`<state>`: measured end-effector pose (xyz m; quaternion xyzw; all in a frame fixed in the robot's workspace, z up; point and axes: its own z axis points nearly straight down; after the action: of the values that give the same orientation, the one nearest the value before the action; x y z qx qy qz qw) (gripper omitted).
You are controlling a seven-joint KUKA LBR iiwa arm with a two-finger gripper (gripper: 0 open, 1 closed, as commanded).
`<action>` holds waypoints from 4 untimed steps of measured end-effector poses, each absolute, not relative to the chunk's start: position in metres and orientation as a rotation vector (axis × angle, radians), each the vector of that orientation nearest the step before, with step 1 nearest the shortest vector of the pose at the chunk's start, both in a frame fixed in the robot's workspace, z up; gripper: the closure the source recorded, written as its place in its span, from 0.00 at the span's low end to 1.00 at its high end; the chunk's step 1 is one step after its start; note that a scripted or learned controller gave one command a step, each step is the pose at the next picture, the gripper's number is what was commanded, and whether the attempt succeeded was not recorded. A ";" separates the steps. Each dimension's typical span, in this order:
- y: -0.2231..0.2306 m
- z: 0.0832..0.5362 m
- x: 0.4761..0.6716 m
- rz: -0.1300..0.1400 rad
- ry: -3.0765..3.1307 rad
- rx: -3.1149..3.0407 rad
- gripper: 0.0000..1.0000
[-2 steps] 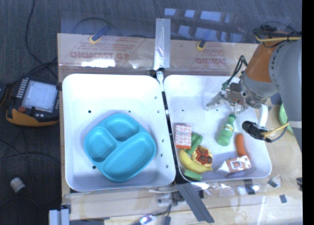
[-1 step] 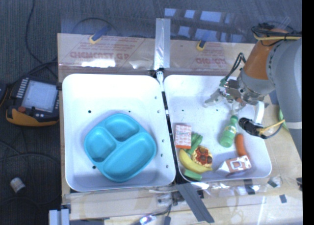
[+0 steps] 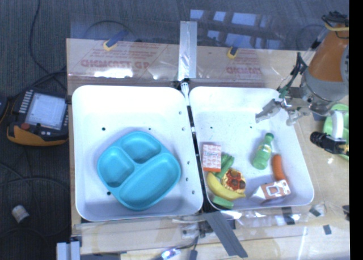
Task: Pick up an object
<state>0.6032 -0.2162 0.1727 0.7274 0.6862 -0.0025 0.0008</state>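
The right bin holds several small items near its front: a green bottle, an orange carrot, a yellow banana, a pizza slice, a red-and-white carton and a small box. My gripper hangs over the right bin's back right corner, above and behind the green bottle. Its two fingers are spread apart with nothing between them.
The left bin holds a blue divided plate. A clear divider post stands behind the seam between the bins. A handheld pendant lies on the floor at far left. Green and white gear sits right of the bench.
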 end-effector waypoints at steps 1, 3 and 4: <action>-0.200 0.220 0.623 -0.005 2.437 1.980 0.00; -0.215 0.094 0.590 0.021 2.371 2.058 0.00; -0.214 0.095 0.538 0.028 2.393 2.012 0.00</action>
<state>0.5376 -0.2144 0.0948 0.6436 0.7653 0.0090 0.0073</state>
